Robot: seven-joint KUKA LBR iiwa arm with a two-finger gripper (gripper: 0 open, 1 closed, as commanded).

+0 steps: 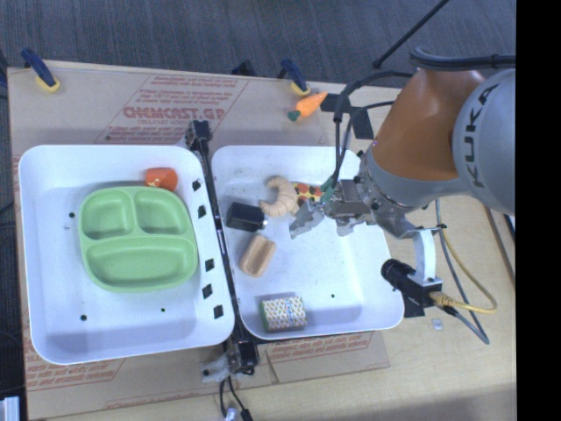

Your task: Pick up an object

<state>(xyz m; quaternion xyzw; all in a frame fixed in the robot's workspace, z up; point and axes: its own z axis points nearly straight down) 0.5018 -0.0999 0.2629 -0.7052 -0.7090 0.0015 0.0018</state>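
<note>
One arm [438, 139] reaching left, gripper [308, 219] over right bin [351, 279]

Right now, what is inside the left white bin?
The left bin holds a green divided plate and, beside its far edge, a small orange-red object. What lies under the plate is covered.

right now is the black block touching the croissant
Apart. The camera view shows bare white bin floor between the black block and the croissant.
</note>
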